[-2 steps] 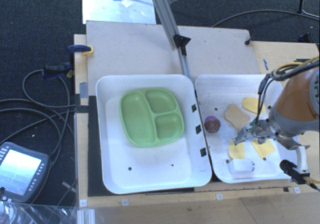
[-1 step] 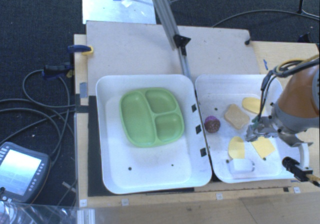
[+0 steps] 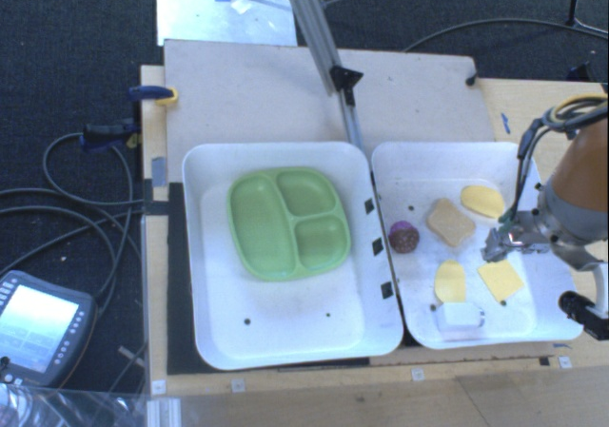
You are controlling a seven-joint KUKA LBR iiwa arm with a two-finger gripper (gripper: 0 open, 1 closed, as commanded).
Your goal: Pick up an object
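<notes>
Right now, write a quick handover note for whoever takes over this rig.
Claw: low over the right white bin, above the flat yellow square slice; grip state unclear.
Right bin: tan bread-like block, small dark purple ball, two more yellow pieces, white flat piece.
Left white bin: green divided plate.
Done: nothing visibly lifted.
Left: grasp and lift one item.

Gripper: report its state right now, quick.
Gripper: cannot be told. It hangs over the right bin, just above the yellow square.
</notes>
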